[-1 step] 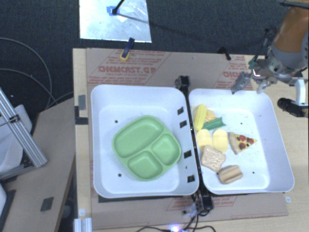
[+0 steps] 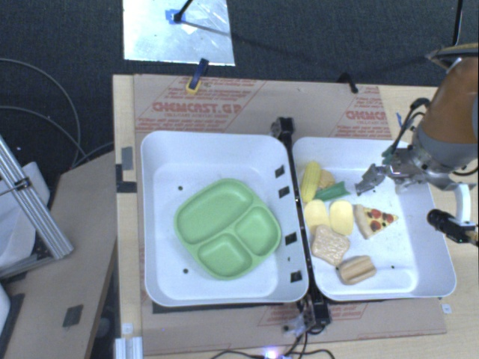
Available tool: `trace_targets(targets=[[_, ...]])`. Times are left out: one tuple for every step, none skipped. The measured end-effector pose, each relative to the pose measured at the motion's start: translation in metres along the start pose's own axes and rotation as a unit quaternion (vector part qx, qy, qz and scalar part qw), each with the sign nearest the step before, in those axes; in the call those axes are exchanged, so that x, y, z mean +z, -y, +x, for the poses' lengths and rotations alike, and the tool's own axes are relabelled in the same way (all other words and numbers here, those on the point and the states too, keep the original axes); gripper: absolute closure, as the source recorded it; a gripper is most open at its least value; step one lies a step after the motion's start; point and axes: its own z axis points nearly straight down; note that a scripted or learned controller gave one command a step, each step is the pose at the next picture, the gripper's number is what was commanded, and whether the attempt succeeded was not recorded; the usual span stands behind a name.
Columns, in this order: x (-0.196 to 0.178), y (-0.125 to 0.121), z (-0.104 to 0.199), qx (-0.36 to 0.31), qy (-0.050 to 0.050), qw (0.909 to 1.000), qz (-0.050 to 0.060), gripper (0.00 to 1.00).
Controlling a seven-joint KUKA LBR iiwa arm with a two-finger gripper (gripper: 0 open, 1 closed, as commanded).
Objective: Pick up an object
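- Toy hot dog (image 2: pixel 356 269) lies at the right bin's (image 2: pixel 430 279) near edge, well below the gripper (image 2: pixel 382 178).
- Gripper hangs above that bin, fingers spread, gripping nothing.
- Pizza slice (image 2: pixel 373 220) sits just below it; corn (image 2: pixel 310 179) lies to its left.
- Cardboard-lined bench (image 2: pixel 224 99) carries both bins; dark carpet (image 2: pixel 60 36) lies beyond.

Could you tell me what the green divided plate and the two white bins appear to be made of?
Green divided plate: probably moulded plastic, matte, given its uniform colour and rounded compartment ridges. White bins: likely thin plastic with a slight sheen and softly rounded rims.
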Motion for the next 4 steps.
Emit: trace_targets(targets=[[0.043,0.033,0.046,-0.003,-0.001,1.0000,-0.002,0.00],[0.091,0.093,0.072,0.000,0.001,1.0000,-0.006,0.00],[0.088,0.043,0.049,-0.003,0.001,1.0000,-0.008,0.00],[0.088,0.086,0.054,0.000,0.002,1.0000,-0.010,0.00]])
